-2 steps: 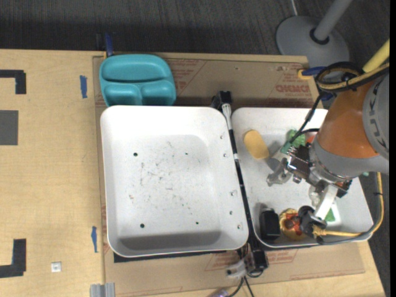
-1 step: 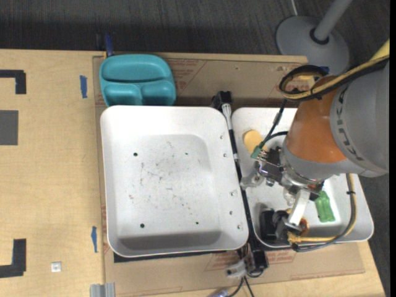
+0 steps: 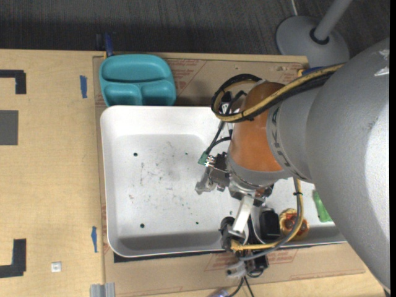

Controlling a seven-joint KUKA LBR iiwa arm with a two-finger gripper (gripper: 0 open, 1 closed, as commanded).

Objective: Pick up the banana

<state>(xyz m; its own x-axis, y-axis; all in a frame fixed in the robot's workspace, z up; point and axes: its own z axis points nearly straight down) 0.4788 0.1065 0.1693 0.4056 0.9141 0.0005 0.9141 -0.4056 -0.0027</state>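
Tan cardboard-covered bench (image 3: 49, 166) under a fixed overhead camera, with dark carpet (image 3: 185, 11) along the far edge. The grey metal gripper (image 3: 209, 182) hangs over the floor of the shallow white plastic left bin (image 3: 124, 119), toward that bin's right side and nearer its front wall. Whether it is open or closed cannot be told, and nothing is seen held in it. Behind it rises the wrist's orange band (image 3: 250, 141), then the thick grey arm (image 3: 328, 135), which covers most of the ground to the right of the left bin. Right of the left bin, in the white right bin (image 3: 322, 232), a yellow-brown rounded object (image 3: 289, 220), possibly the banana, lies close under the arm. It is largely hidden, so its long axis and heading cannot be told. A small green object (image 3: 320, 206) lies further right. A teal moulded plastic tray (image 3: 137, 79) with compartments sits just behind the left bin's far wall. Blue tape strips (image 3: 83, 86) mark the bench left of the left bin. A grey round stand base (image 3: 303, 36) sits beyond it, at far right.
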